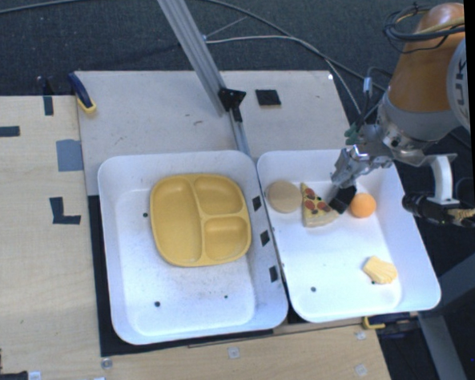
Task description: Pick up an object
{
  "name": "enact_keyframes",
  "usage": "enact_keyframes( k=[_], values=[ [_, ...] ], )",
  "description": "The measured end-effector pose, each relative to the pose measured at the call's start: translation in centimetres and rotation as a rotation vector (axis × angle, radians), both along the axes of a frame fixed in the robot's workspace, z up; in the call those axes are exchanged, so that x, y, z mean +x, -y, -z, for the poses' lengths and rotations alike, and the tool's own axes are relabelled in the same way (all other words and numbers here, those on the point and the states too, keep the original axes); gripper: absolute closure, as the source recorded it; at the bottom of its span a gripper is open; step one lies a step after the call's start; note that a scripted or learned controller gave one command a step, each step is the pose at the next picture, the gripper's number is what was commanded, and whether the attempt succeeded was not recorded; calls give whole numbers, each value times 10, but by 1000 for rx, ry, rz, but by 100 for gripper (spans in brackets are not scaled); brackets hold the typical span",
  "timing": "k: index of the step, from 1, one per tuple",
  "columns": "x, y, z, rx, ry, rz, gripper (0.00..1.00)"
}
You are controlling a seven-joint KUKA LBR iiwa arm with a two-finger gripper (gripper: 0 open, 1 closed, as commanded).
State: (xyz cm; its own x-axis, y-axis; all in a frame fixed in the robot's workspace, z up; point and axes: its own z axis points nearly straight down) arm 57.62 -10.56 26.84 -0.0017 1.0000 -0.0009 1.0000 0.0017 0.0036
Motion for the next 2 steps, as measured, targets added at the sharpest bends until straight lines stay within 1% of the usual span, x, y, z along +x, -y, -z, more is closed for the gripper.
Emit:
enact_keyframes(
  k=[1, 2],
  values=[
    [-16, -56, 10, 2, -6, -4, 100],
    [-18, -116, 13, 3, -6, -6, 100]
  ],
)
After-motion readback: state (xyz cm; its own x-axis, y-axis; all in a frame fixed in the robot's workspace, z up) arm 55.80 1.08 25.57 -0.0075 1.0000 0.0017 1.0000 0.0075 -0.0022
